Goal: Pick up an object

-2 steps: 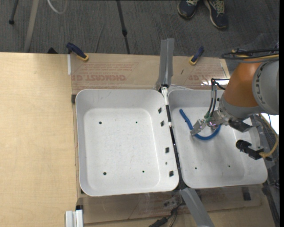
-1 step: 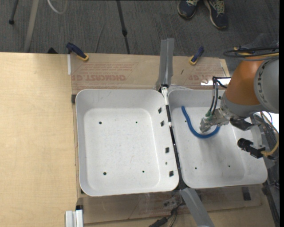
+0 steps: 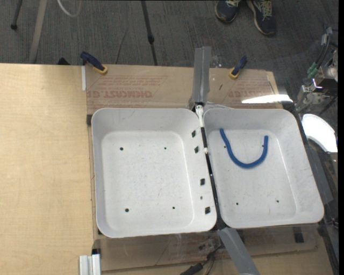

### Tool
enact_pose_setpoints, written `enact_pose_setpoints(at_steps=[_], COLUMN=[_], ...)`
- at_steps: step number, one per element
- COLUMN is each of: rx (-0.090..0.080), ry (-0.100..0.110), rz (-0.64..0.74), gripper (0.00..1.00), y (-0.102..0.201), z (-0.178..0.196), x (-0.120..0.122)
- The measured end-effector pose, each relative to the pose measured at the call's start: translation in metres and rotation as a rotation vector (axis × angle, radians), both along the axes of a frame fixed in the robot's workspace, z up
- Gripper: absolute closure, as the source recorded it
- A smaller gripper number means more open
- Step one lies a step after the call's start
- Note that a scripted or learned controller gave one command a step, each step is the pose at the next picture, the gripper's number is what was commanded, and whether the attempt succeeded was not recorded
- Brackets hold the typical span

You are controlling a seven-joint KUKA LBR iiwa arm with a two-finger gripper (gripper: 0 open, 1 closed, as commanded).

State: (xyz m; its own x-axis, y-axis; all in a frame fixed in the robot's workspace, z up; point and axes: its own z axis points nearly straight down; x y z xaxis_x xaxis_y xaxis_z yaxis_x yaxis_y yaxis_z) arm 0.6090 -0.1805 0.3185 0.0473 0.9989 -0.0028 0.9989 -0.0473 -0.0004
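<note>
Blue flexible cord [image 3: 244, 154] lies U-shaped in the right bin [image 3: 301, 177] — upper half. Descend centred over its curved bottom, straddling the strand — gripper state cannot be determined.

Pair of dark shoes [image 3: 247, 13], top edge: cut off above the ankle, wearer out of frame.
Stand legs [image 3: 148, 32], top left and centre: upper parts cut by the top edge.
Grey and green machinery [image 3: 322, 70], right edge: partly cut off, blurred, kind cannot be told.
Round white patch [image 3: 321, 131], right of the right bin: glare-washed, identity unclear.
Cardboard sheet lettering [image 3: 124, 92]: upside down and faint, not fully legible.
Pale metal piece [image 3: 89, 264], bottom edge, left of centre: cut off below.
Grey bar [image 3: 239, 252] and cables [image 3: 200, 263], bottom centre: run out of frame.
Counter [image 3: 43, 161]: continues past the left edge.
</note>
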Motion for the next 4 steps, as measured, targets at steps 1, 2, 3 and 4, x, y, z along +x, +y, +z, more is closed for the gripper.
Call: enact_pose_setpoints(at_steps=[1,2,3,4], rx=[0.001,0.0,0.0,0.002], ry=[0.004,0.0,0.001,0.002], rz=[-0.05,0.352,0.353,0.377], gripper=[1.0,1.0,0.0,0.0], y=[0.031,0.007,0.007,0.06], z=[-0.083,-0.077,-0.078,-0.193], x=[0.049,0.05,0.05,0.05])
